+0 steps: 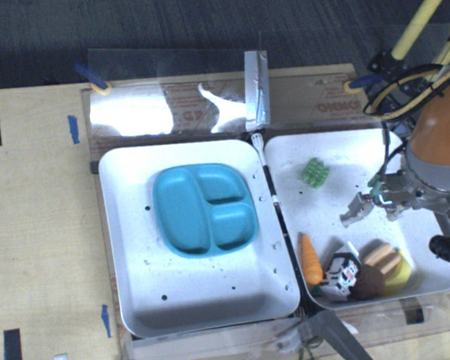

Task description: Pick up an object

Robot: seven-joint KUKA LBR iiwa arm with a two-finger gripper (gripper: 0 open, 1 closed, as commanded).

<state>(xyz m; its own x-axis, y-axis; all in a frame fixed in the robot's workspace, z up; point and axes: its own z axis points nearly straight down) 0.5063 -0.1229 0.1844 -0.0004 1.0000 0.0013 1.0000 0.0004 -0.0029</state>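
- The wooden tabletop (pixel 32 233) carries two shallow white bins side by side, with black corner marks and bits of blue tape on its bare left part.
- The left bin (pixel 141 294) holds a blue divided plate (pixel 206 209), lying flat near the bin's middle, with one large compartment and two smaller ones.
- Behind the bins stands a clear plastic panel (pixel 170 101) that catches bright glare.
- The right bin (pixel 325 146) holds a small green knobbly object (pixel 315 173) toward its far side, apart from everything else.
- Along that bin's near-left wall lies an orange carrot (pixel 310 259), pointing away from the camera.
- Just right of the carrot sits a black-and-white toy (pixel 343 273), touching a brown lump (pixel 370 280), which leans against a tan and yellow sandwich-like piece (pixel 387 262).
- The pincer (pixel 360 207) hovers over the right bin's middle, between the green object and the near cluster; its fingers stand slightly apart, with nothing between them.
- The arm's orange band (pixel 442 134) shows at the right edge.
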